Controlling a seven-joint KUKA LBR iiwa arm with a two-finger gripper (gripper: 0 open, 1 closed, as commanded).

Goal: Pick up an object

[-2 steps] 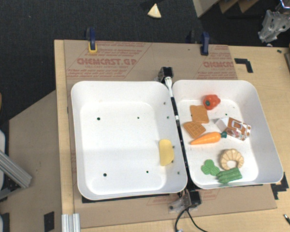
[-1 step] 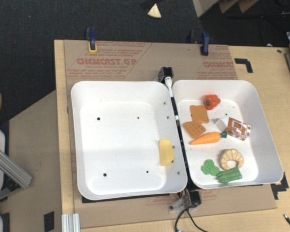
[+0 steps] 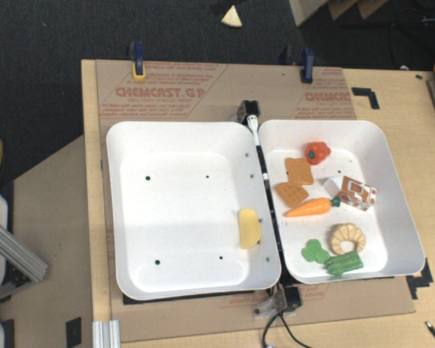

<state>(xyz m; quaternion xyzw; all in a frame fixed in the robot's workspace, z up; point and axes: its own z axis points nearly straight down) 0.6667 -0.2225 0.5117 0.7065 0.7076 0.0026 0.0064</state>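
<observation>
Dark carpet surrounded a brown board bench [image 3: 203, 85] printed with red lettering, part of it hard to read, and held at its far edge by two blue clamps [image 3: 137, 56]. At the far left an angled strip of grey metal rail [image 3: 14, 249] was cut off by the picture's edge, and what it belonged to could not be told.

A shallow white left bin [image 3: 130, 143] held a single soft yellow oblong piece [image 3: 249, 228], lying close to its right wall; four small dark dots marked the floor. A thin black rod [image 3: 259, 158] ran along the seam where the bins met, and tangled cables [image 3: 283, 307] at the near edge were partly cut off.

A shallow white right bin [image 3: 391, 201] held the rest. Two tan waffle-like squares [image 3: 299, 170] lay one just behind the other, with a red round tomato toy [image 3: 317, 151] beyond them and an orange plastic carrot [image 3: 309, 208] in front. A small brown-and-white carton [image 3: 358, 193] lay tilted to the right, a grey shape beside it too small to identify. Nearer the front sat a green broccoli-like lump [image 3: 315, 251], a beige ringed pastry toy [image 3: 346, 237] and a dark green oblong toy [image 3: 345, 264] touching it.

Whether the gripper was released or clenched could not be told.
</observation>
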